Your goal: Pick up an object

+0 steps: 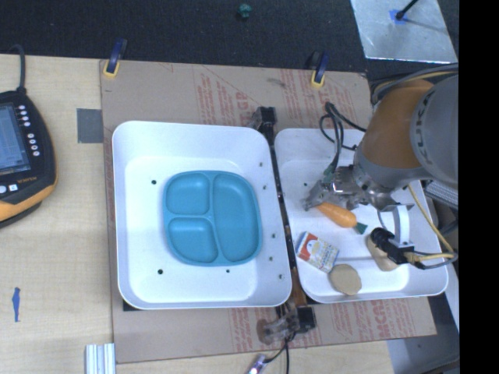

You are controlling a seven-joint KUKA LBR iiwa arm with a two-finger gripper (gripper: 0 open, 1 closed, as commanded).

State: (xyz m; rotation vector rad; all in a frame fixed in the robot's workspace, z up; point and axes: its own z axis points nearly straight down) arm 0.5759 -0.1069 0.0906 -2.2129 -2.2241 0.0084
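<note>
**Risk: a miss or glancing grab on the carrot**

The gripper (pixel 323 195) sits low in the right bin (pixel 300 158), w/ the arm (pixel 398 131) bulking over it from the right. The wrist hides the tool end, so I can't tell whether it's apart or together, and nothing is visibly held.

Nearest candidate is the carrot (pixel 339 213). It lies slantwise on the bin floor just beside the gripper, maybe touching it. A small packet (pixel 317 252) lies near the bin's left wall, and a round tan lump (pixel 345 279) is close to the front rim. The left bin (pixel 125 209) holds just a blue plate (pixel 212 216).

What could go wrong, IMO:
- The carrot is tapered and prob. smooth. A closing squeeze off-centre could squirt it sideways or roll it toward the packet.
- The gripper looks offset to the carrot's upper-left end, so it may close on air or catch only the tip, which would likely slip on the lift.
- Going too low could scrape the bin floor or shove the bin.
- The packet is flat and a poor fallback. The lump is well apart from the gripper.
</note>
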